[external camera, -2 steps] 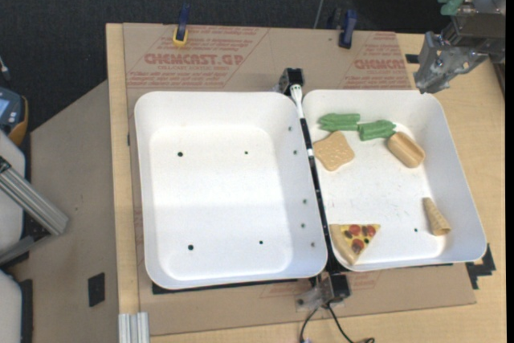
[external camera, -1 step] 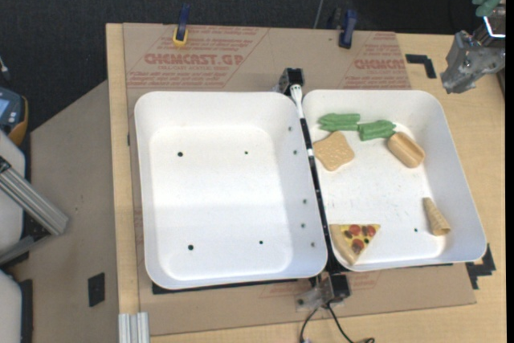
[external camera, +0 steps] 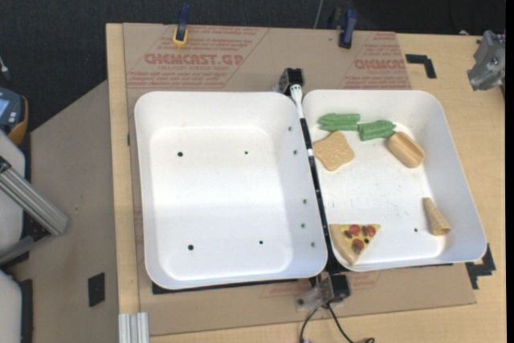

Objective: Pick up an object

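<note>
The camera view looks down on the worktop (external camera: 241, 52) with its two white bins, and from where I stand the pick has not begun. A grey metal part sits at the far right edge, level with the top of the right bin (external camera: 450, 165); I take it for the pincer (external camera: 487, 60), though so little of it shows that I may be wrong, and I cannot tell what state it is in. Nothing is held in it.

Every candidate lies down and to the left of the pincer, in the right bin. Nearest is a tan bread roll (external camera: 405, 149), with two green pieces, one (external camera: 376, 129) just beside the roll and the other (external camera: 338, 121) further left. Beyond them a slice of toast (external camera: 333, 150) rests close to the divider. Lower in the bin, a small tan wedge (external camera: 436, 216) lies by the right wall and a pizza slice (external camera: 355, 238) sits at the front corner. The left bin (external camera: 152, 173) is furthest from the pincer.

So all of the task is left: choosing an object, coming down over it, closing, and lifting.
</note>
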`<state>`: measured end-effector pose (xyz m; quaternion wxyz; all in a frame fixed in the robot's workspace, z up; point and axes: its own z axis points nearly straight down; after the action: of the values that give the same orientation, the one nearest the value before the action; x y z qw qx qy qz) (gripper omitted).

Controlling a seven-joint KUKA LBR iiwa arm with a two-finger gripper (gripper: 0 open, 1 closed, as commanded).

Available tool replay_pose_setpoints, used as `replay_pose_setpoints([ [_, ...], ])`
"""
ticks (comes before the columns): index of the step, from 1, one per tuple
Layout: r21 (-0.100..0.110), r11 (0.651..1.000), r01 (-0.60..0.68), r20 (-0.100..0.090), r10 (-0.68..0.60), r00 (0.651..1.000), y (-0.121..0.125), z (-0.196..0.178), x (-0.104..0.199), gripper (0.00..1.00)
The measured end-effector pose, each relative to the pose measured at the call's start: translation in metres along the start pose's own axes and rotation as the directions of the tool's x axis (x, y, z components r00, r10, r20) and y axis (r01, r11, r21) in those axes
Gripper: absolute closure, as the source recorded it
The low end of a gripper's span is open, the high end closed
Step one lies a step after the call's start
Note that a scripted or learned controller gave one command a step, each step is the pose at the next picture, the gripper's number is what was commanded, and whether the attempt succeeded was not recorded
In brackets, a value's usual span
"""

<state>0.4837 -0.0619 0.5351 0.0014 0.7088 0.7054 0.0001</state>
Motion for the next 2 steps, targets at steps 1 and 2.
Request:
replay_pose_setpoints([
  [1,-0.001,1.0,0.001,0.0,-0.001,1.0,0.001,0.0,-0.034,1.0],
  [2,-0.001,1.0,-0.001,0.001,0.001,1.0,-0.004,0.0,-0.076,1.0],
])
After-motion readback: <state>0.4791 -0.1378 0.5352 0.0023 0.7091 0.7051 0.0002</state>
